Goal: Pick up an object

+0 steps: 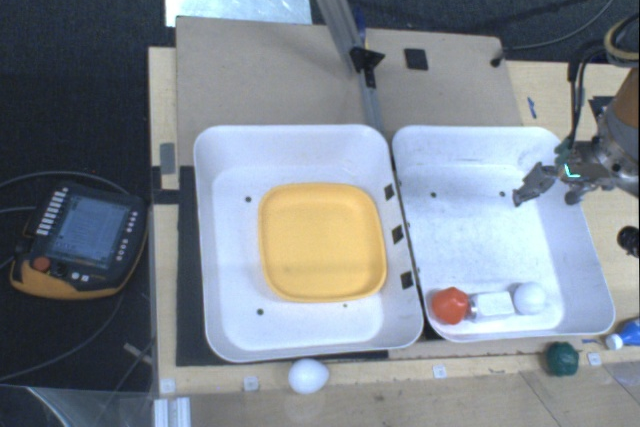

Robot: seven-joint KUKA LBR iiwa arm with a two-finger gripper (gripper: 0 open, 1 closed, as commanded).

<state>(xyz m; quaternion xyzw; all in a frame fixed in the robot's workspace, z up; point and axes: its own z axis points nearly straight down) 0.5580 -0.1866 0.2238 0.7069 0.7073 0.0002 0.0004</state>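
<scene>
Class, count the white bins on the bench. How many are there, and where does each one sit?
2. The left bin holds a yellow plate; the right bin sits beside it, with small objects along its near edge. No others are visible.

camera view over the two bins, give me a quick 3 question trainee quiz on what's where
1. True or false: the yellow plate lies in the left bin.
2. Which object sits in the right bin? A) orange ball B) green ball C) handheld pendant
3. Fill in: the pincer hangs over the ___ bin.

Key: 1 true; 2 A; 3 right.
</scene>
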